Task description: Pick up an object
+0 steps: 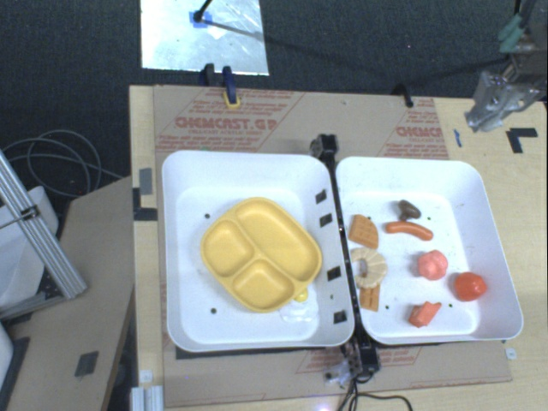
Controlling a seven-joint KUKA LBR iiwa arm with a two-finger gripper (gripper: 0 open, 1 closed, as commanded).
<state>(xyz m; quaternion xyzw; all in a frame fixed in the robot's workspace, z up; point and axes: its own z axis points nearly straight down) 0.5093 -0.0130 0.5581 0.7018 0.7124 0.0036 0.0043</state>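
While the gripper (499, 101) hangs at the upper right, over the tabletop (282, 114) and outside both bins, its metal end is too small and blurred to tell how the jaws stand, and nothing can be made out between them.

Camera view: two shallow white plastic bins sit side by side on printed cardboard. The left bin (184, 195) bears a glossy yellow tray (260, 253) with three rounded compartments, set at a slant.

The right bin (490, 221) holds the small toy foods — a dark lumpy piece (408, 208), a slim orange-red sausage (409, 228) just below it, a ridged tan waffle (363, 230) by the inner wall, a pale ring-shaped slice (370, 267), a tan wedge (370, 297) under that, a pink rounded lump (432, 265), a smooth red tomato (468, 286) and an orange-red chunk (425, 314) near the front edge. All lie well apart from the gripper.
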